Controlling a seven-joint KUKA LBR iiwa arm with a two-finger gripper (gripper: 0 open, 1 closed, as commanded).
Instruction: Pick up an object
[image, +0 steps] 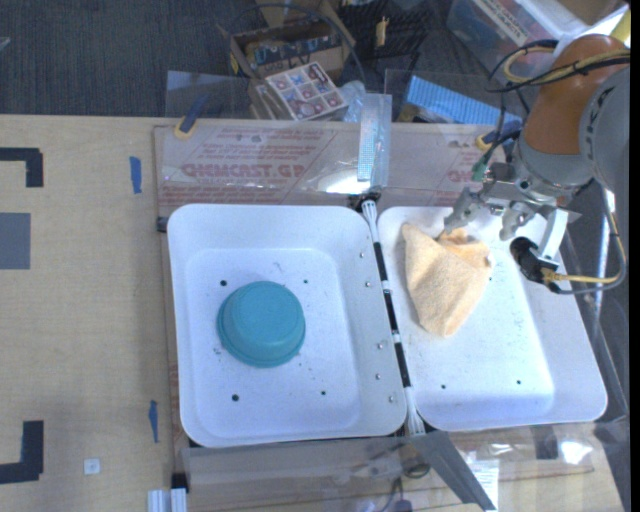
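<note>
I see the tan surface (80, 330) with cluttered boxes (300, 70) at twelve o'clock; my claw (470, 225) pinches the yellow cloth (445, 280) at its upper corner.

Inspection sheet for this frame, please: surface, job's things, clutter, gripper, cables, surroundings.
Surface: two white bins, left bin and right bin, on a wooden bench.
Job's things: teal bowl upside down in the left bin; tan cloth in the right bin.
Clutter: nothing seen in the bins.
Gripper: gripper at the cloth's upper edge, cloth bunched there; grasp unclear.
Cables: yellow cable looping by the wrist.
Surroundings: cardboard boxes behind the bench.
</note>
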